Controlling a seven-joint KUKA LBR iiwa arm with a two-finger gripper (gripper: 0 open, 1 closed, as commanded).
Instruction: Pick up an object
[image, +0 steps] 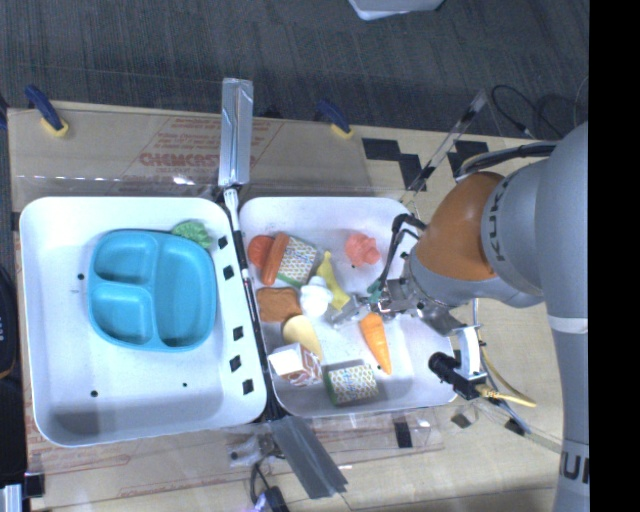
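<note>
The right bin (420, 385) holds several toy foods. An orange carrot (377, 342) lies near its right side, pointing toward the front. My gripper (350, 312) hangs low over the bin's middle, just above and left of the carrot's top end. It sits beside a yellow banana (333, 282) and a white egg (315, 298). Nothing shows in its grasp. The arm's orange band (462, 235) is over the bin's right rim.
Also in the right bin are a pink piece (362, 247), a patterned can (298, 260), a brown bread slice (277, 302), a second patterned can (352, 382) and a red-white box (295, 365). The left bin (50, 300) holds a blue divided plate (153, 289) and a green item (197, 233).
</note>
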